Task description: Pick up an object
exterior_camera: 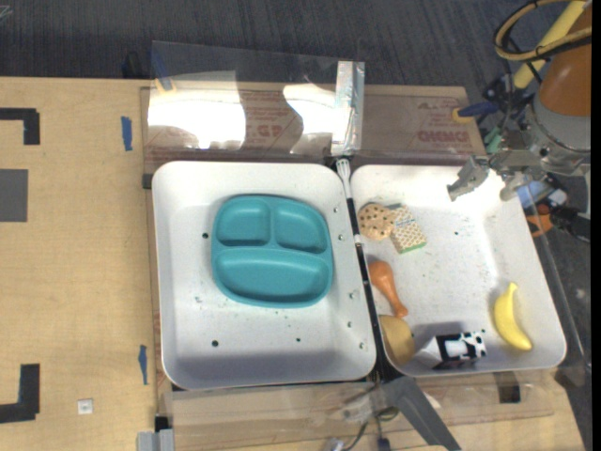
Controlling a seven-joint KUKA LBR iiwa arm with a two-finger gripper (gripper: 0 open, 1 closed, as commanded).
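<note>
Your gripper (485,178) hangs over the right bin's (470,252) far right corner, its 2 fingers spread with nothing between them.

The banana (510,317) lies by the right rim; a cow toy (461,346) sits at the near edge; cookie (376,220), wafer (408,236) and carrot (387,287) hug the left wall; the bin's middle lies open; the left bin (178,280) bears a teal plate (272,250).

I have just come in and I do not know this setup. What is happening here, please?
A robot arm reaches in from the right, and its pincer hangs over the far corner of the right bin, holding nothing. A banana, carrot, cookie and small cow lie untouched there. The left bin holds a teal plate.
</note>
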